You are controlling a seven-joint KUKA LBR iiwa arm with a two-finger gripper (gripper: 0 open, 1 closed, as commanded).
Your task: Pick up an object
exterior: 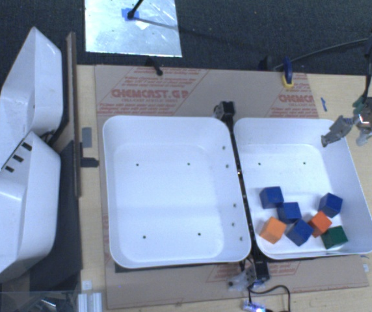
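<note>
blue, orange and green blocks [290, 212] in right bin [361, 194]

Bright even light, slightly soft focus

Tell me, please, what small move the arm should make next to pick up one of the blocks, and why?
Probably swing the gripper toward the near end of the right bin before descending. It hangs by that bin's far right rim, holding nothing, while the blocks, such as the blue block, cluster at the near end.
</note>
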